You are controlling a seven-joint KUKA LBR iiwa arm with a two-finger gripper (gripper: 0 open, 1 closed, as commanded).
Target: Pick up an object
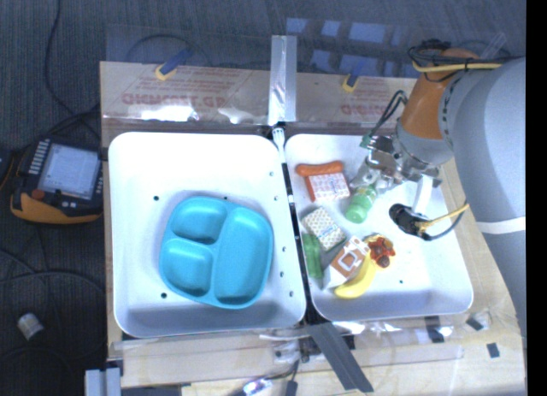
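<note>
presently the grey arm (487,129) reaches in from the view's right and its gripper (374,179) hangs low over the far part of the right-hand white bin (427,300). the claw sits right at the top end of a green bottle (361,204), which lies tilted on the bin floor, but whether the claw is apart, together or clamped on anything cannot be told from this slant. just beside the bottle, toward the wall between the bins, lies an orange-and-white packet (323,180). nearer the camera a checkered packet (323,225) rests close to that same wall, with a slim green item (311,257) below it along the wall. a small orange-and-white box (349,259) touches a yellow banana (359,281), and a cluster of dark red pieces (381,249) sits just beside the box. all of these lie on the floor of the right-hand bin. the left-hand white bin (137,180) bears a blue divided plate (215,251) near its middle. on the carpet well to the left of the bench lies a handheld control unit with a screen (58,179).
</note>
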